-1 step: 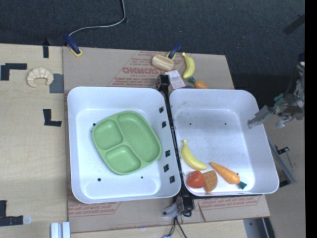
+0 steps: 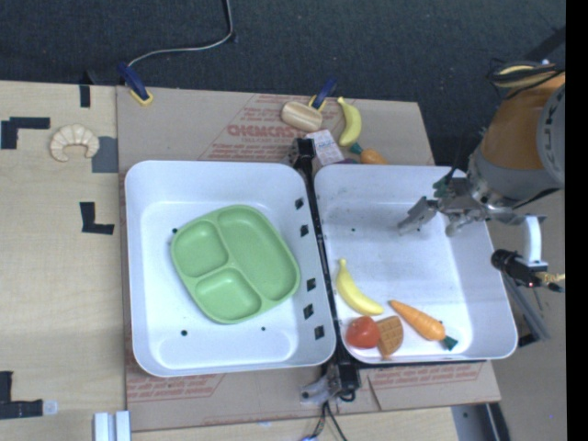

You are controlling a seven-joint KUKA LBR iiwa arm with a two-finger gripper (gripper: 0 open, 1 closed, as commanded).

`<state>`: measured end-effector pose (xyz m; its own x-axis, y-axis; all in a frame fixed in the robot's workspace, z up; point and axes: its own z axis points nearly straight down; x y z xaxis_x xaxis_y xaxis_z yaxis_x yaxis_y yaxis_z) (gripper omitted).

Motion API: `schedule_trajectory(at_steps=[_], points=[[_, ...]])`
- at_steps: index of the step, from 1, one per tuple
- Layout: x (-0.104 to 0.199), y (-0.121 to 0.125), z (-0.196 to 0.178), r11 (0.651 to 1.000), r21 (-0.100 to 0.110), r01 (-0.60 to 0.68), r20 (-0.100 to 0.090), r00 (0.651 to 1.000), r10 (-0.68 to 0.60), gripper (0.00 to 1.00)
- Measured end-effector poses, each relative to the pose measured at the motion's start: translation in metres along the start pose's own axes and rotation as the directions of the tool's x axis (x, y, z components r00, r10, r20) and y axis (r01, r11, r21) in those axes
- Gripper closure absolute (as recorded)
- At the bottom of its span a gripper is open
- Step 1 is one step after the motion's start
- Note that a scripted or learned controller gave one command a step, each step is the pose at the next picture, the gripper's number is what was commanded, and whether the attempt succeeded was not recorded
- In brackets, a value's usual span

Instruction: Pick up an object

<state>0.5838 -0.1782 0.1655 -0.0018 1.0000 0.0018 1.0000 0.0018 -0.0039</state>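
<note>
grey arm (image 2: 514, 168), orange band (image 2: 514, 127) above wrist, grey metal end effector (image 2: 439, 217)

end effector (image 2: 432, 216) over right bin (image 2: 478, 274), upper part, nothing between fingers | banana (image 2: 355, 289), tomato (image 2: 363, 332), carrot (image 2: 420, 320) below it | green divided plate (image 2: 235, 263) far left

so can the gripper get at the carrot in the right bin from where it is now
Probably yes. The carrot lies uncovered near the front of the right bin, apart from the tomato, and the gripper hangs over the same bin with bare floor between them.
</note>
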Motion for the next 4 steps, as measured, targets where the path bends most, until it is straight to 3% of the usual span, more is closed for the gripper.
schedule_trajectory(at_steps=[1,2,3,4], points=[[-0.044,0.004,0.078,1.0,-0.008,0.001,0.001,1.0,-0.001,0.0],[-0.045,0.004,0.068,1.0,-0.011,0.002,0.005,1.0,-0.002,1.0],[0.094,-0.003,-0.019,1.0,-0.004,0.002,0.0,1.0,-0.002,1.0],[-0.047,-0.027,-0.034,1.0,-0.003,-0.003,0.004,1.0,0.003,1.0]])
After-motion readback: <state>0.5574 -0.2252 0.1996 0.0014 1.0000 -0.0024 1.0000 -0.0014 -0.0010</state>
